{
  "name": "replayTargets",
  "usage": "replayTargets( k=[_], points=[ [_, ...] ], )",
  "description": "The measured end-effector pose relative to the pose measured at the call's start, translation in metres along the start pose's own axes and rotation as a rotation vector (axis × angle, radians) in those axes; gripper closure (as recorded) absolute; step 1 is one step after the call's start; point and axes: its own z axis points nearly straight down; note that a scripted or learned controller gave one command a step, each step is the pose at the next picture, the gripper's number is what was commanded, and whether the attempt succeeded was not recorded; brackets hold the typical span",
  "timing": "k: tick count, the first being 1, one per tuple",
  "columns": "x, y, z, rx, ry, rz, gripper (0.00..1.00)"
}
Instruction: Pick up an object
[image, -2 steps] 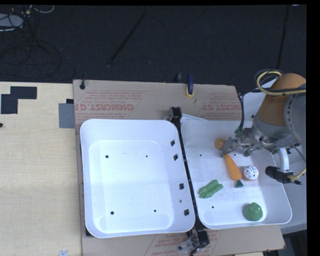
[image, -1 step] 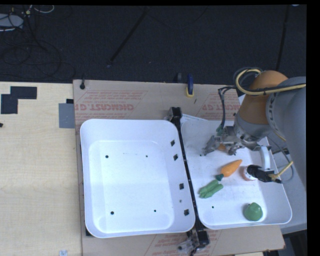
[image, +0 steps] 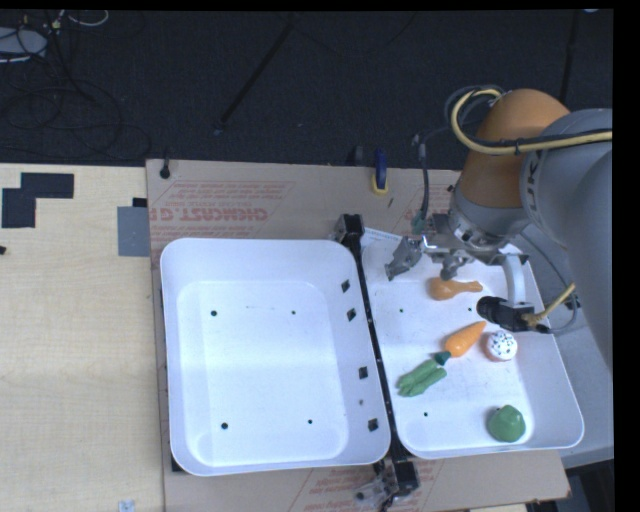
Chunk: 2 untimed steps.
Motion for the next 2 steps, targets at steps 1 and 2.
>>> replayTargets(
  k=[1, 2],
  points=[
    [0.000, 0.000, -0.008, 0.002, 0.000, -0.001, 1.00],
    [-0.031, -0.080, -0.071, 0.004, 0.001, 0.004, 1.00]
  ],
)
